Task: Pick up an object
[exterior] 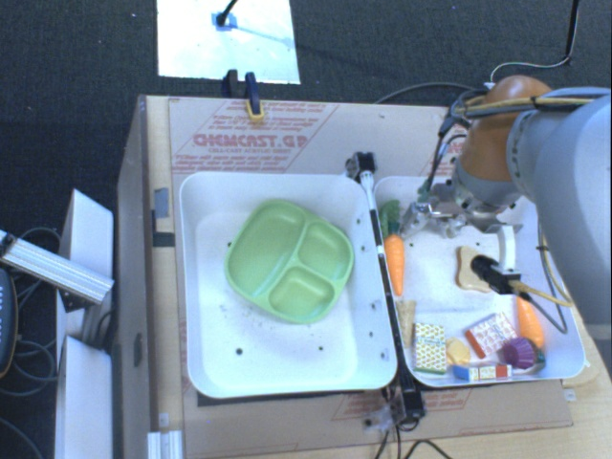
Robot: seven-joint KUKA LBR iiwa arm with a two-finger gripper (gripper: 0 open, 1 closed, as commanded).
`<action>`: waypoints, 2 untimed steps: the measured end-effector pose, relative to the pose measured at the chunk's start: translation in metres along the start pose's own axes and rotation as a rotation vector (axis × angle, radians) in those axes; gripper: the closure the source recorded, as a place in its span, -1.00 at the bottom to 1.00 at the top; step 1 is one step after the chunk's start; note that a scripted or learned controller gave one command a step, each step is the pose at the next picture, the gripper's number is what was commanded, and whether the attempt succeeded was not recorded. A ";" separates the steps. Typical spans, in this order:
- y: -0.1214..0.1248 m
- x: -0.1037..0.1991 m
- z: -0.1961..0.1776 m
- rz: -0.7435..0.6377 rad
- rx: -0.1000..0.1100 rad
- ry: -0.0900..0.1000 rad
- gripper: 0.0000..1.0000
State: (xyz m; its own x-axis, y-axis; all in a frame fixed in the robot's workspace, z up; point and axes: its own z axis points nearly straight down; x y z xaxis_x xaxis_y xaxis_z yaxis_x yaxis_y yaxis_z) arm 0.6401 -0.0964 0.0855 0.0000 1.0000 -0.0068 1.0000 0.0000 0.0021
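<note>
1. While the arm (555, 142) hangs over the right bin (435, 256) from the right, the end effector (432, 213) sits low near that bin's upper left corner, beside the green top of the carrot (394, 261); whether it is open or closed I cannot tell, and nothing is visibly held in it.
2. Candidate objects lie in the right bin: the carrot along the left wall, a toast-shaped piece (470, 268) mid-bin, a second orange piece (529, 321) by the right wall, and a cluster at the front with a patterned card (429, 345), a red-striped packet (491, 334) and a purple cup-like toy (520, 354).
3. The carrot looks the nearest target, judging by position. To grasp it well, the end effector should probably straddle its narrow width, across the long axis, and descend clear of the divider (378, 256) between the bins.
4. A risk is that the bin wall blocks one side of the grip, since the carrot lies just beside it; nudging it inward first may help.
5. The left bin (210, 352) carries a green compartment plate (290, 259), well apart from the arm.
6. Red print on the cardboard covering the surface (258, 132) reads roughly "CHEMCAST"; the smaller lines are too fine to read. Print on the packets is illegible.
</note>
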 end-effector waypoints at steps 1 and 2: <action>-0.060 -0.044 0.001 -0.001 0.001 0.005 -1.00; -0.133 -0.038 0.001 -0.001 0.002 0.007 -1.00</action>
State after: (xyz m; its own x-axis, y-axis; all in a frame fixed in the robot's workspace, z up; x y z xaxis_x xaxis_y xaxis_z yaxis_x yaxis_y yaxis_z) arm 0.5068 -0.1344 0.0843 -0.0006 1.0000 0.0005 1.0000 0.0006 -0.0003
